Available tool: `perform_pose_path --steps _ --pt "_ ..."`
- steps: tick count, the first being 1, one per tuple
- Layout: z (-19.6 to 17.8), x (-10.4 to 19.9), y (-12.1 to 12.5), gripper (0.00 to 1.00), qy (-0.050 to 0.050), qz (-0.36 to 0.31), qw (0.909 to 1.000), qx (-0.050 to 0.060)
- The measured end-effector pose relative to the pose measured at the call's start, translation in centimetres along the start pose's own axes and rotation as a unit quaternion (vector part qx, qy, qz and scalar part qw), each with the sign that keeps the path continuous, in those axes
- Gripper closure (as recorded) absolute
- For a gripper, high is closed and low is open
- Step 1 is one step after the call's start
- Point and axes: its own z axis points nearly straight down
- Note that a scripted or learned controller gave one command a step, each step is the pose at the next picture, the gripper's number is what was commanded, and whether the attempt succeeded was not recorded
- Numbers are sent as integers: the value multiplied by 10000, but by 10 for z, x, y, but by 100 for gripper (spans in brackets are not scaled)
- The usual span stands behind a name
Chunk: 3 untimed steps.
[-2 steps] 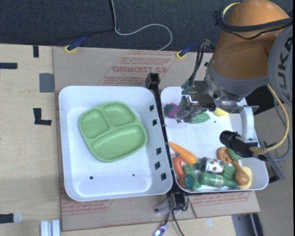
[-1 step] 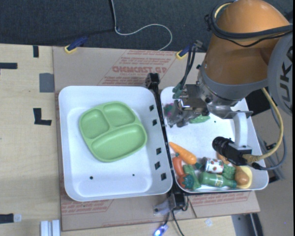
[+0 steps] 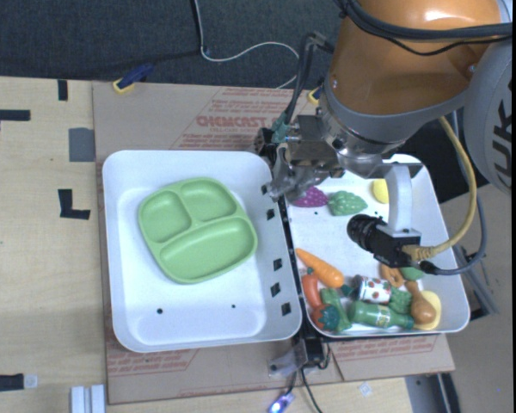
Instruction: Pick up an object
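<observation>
Right bin [image 3: 443, 231]: one purple grape bunch [image 3: 310, 198] at the far left corner, just under the gripper [image 3: 292, 179]; finger state cannot be told. One green grape bunch [image 3: 347, 203] beside it. One carrot [image 3: 320, 268]. Toy heap [image 3: 370, 304] near edge. Left bin [image 3: 129, 231]: one green divided plate [image 3: 198, 229].

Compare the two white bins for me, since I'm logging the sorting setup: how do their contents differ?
The left bin holds a single green divided plate, lying flat near its middle; the right bin holds many small toy foods, among them a carrot and purple grapes. The left bin lies in open view, while the gripper hangs over the right bin's far left corner. Both are shallow, white and side by side.
</observation>
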Motion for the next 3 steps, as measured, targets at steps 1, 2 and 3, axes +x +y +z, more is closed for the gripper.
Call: perform_pose_path --steps 1,2,3 --pt "-7 -3 0 100 -20 23 10000 33" --pt "-16 -3 0 100 -24 15 10000 44" --pt "49 -37 -1 100 -26 60 10000 64"
